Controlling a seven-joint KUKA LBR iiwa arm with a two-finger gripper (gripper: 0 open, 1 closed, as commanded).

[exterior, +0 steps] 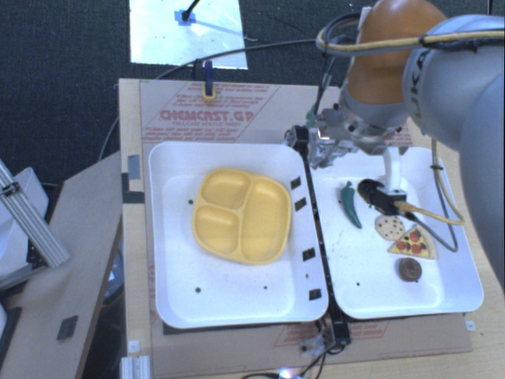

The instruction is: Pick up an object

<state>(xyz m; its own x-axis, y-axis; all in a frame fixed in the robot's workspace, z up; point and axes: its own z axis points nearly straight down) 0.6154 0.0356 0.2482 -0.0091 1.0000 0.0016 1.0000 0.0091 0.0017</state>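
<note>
Two shallow white bins: one left bin [170,235] and one right bin [450,283]. The left holds one yellow divided plate [242,215]. The right holds four toy foods: one green chili pepper [350,204], one speckled cookie [388,227], one pizza slice [412,243], one brown round piece [409,269].
</note>
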